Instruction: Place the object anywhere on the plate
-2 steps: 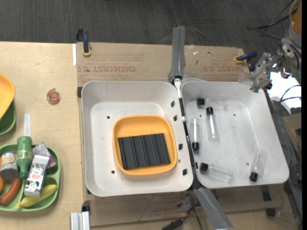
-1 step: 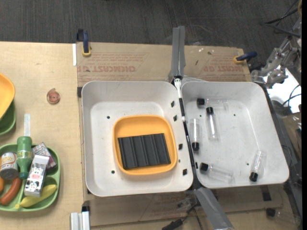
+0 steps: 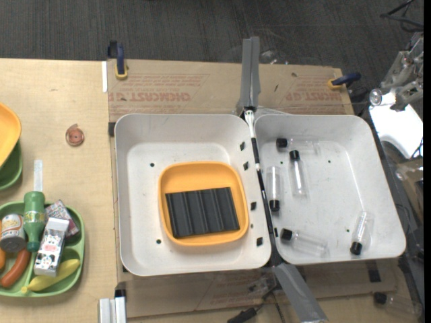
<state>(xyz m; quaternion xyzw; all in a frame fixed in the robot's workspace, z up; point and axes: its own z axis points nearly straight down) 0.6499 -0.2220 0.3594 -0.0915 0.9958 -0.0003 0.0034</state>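
An orange plate (image 3: 199, 171) with rounded corners lies in the middle of the left bin (image 3: 135, 180). A dark grey ribbed pad (image 3: 202, 212) covers the plate's floor. The right bin (image 3: 377, 180) holds several clear plastic tubes with black caps. One tube (image 3: 297, 172) lies near the middle, another (image 3: 273, 188) runs along the left wall, and a third (image 3: 361, 233) rests near the front right corner. Two more lie at the front (image 3: 304, 243) and at the back (image 3: 296, 142).
A green tray (image 3: 71, 271) of toy food and a bottle sits at the far left on the wooden table. Above it is an orange bowl (image 3: 7, 136), with a small pink disc (image 3: 75, 135) further right. Clamps (image 3: 120, 62) hold the cardboard behind the bins.
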